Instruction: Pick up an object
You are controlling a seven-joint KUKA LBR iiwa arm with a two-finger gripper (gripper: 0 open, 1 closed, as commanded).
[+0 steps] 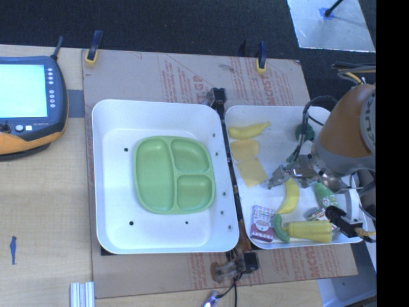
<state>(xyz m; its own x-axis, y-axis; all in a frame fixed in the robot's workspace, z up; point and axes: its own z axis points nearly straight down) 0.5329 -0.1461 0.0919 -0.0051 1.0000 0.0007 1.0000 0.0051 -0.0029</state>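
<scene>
Over the right bin (281, 116) the claw (285, 174) hangs low, metal tips spread, nothing between them. Step looks like approach, pre-grasp; next move needs a drop and close on one item. Nearest: banana (289, 197) just below, yellow slices (249, 162) beside. Corn (311, 231) and small carton (261, 223) farther. Arm (345, 133) reaches in from the right, wrist angled down-left. Green tray (173, 174) sits in left bin (108, 171).

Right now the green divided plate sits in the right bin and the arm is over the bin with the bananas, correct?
Not quite: the camera view shows the green divided plate in the left bin. The arm is indeed over the right bin with the bananas.
</scene>
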